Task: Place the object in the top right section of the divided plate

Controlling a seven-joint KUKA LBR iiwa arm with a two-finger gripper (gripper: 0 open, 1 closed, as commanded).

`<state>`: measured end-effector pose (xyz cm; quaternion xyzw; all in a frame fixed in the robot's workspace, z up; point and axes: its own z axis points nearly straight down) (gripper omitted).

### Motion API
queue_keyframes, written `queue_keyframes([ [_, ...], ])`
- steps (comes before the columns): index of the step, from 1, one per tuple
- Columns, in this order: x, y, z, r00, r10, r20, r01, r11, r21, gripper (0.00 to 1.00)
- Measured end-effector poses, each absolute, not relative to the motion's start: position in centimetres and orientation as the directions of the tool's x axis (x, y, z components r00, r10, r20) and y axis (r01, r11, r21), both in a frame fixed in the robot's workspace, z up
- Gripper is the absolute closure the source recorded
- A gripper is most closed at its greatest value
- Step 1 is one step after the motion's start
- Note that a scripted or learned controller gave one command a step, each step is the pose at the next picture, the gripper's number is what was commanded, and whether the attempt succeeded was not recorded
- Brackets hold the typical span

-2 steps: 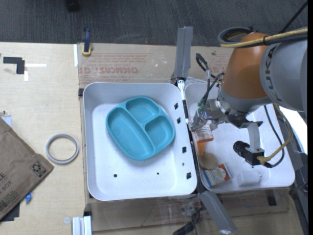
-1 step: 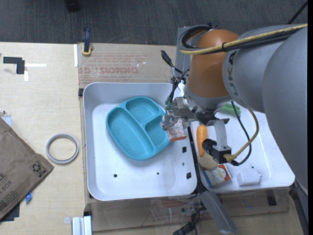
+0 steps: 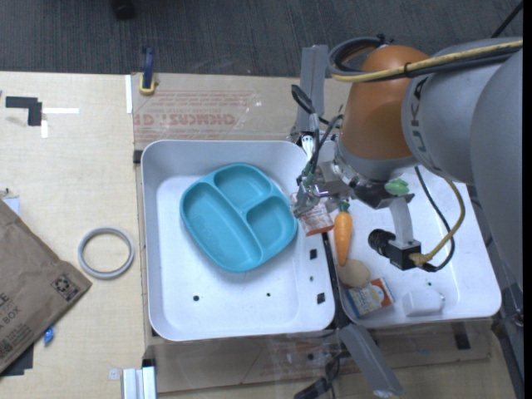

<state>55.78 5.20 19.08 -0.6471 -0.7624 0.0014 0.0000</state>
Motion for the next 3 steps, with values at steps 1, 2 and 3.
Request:
queue_keyframes([
  [1,55.8,5.2,19.1,-0.163,0.987,-0.001,0.987,0.163,-0.002,0.00],
  [2,50.2,2.9,19.1,-0.071,0.997,-0.001,0.997,0.071,-0.004,0.00],
  [3,49.6,6.4,19.1,-0.058,0.998,-0.001,0.998,0.058,-0.003,0.00],
])
